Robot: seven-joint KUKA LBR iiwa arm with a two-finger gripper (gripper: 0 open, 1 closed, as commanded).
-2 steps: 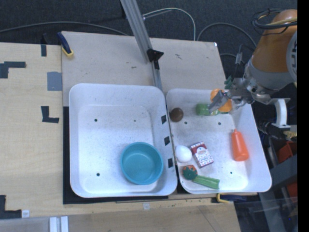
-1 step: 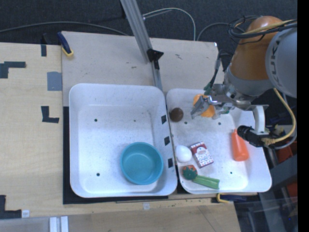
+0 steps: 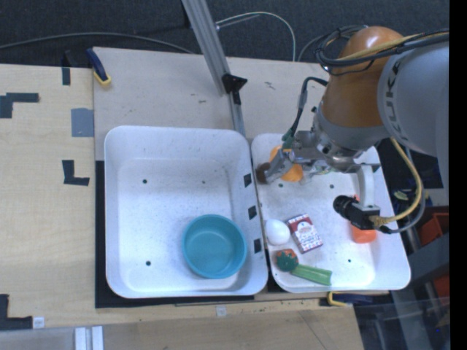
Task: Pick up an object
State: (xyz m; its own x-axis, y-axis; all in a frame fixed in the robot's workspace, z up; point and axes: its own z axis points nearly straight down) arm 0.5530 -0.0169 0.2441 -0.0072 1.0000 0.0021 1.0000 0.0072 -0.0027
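We reckon the orange object (image 3: 292, 172) is the target — it sits right under the gripper (image 3: 281, 168), at the right bin's (image 3: 387, 268) far end. Can't tell the gripper's state. White egg (image 3: 276, 231) and red carton (image 3: 305, 233) lie nearer the camera — unbothered.

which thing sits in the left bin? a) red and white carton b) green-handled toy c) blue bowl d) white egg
c: the blue bowl lies alone near the front of the left bin, while the white egg, the red and white carton and the green-handled toy all lie in the right bin.
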